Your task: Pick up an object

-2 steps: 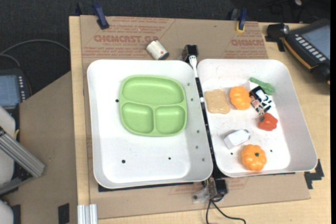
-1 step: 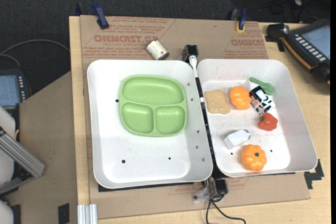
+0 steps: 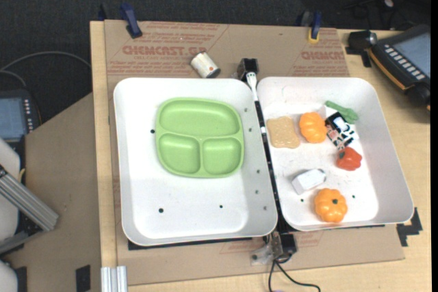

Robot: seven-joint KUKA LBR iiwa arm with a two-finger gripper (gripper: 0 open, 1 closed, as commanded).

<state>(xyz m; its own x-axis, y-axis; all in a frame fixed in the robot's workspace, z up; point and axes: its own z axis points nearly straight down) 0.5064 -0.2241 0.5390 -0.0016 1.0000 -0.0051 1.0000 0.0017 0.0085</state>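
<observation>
Nearest your viewpoint, in the right bin point(image 3: 393, 178), you have an orange pumpkin-like toy point(image 3: 330, 205) by the front wall, a small grey block point(image 3: 308, 180) just behind it, then a red piece point(image 3: 349, 158), a black-and-white toy point(image 3: 340, 130), a second orange toy point(image 3: 313, 127), a tan slab point(image 3: 282, 133) and a green piece point(image 3: 341, 111) toward the far wall. Beside these, the left bin point(image 3: 137, 181) carries a green divided plate point(image 3: 200, 137), and beyond it a small white cylinder point(image 3: 204, 65) lies on the counter point(image 3: 164, 44). You cannot tell the state of the hand from this picture, so judge the pick as not yet begun: your next move calls for choosing one well-separated object, likely the front orange toy, and descending squarely over it.
</observation>
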